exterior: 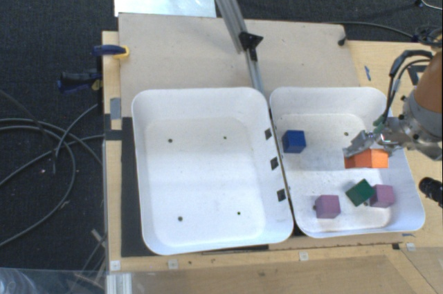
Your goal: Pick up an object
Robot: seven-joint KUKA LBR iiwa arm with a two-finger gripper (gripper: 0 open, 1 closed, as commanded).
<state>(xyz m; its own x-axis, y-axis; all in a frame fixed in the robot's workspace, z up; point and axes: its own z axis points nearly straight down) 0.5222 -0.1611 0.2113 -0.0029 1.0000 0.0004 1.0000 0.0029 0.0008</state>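
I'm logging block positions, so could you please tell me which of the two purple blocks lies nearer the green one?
The right-hand purple block, touching the green block; the other purple block sits apart, further left.

Two white bins (208, 106) sit on a tan desk (180, 50); inside the right one, a blue cube (294, 141), an orange block (368, 160), a dark green block (359, 192) and two purple cubes (327, 206) (both pale).

Orange block (369, 160) in the right bin's (325, 100) right half, partly under the end effector (363, 144).
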